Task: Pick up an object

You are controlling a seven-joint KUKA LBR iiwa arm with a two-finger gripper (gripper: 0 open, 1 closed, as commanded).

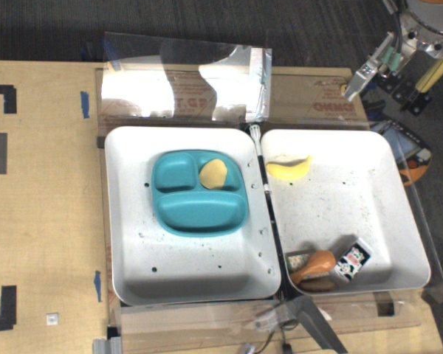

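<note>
Two white bins lay below the gripper point(358, 80): the left bin point(125, 220) farther off, holding one teal divided plate point(199, 194) with one yellow round piece point(213, 173) in its upper right compartment, and the right bin point(369, 190) nearer. In the right bin were one yellow banana point(288, 167) nearest the gripper, and farthest one brown object point(314, 265) beside one small black-and-white carton point(352, 259), its print unreadable. Red lettering on the cardboard point(310, 98) just left of the gripper was unreadable, and whether the gripper held anything could not be told.

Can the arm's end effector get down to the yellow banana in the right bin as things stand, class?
Probably yes. The banana lies alone near the far left corner of the right bin, with nothing on top of it. The end effector hangs above and behind that bin. The bin wall close beside the banana may crowd the approach.
</note>
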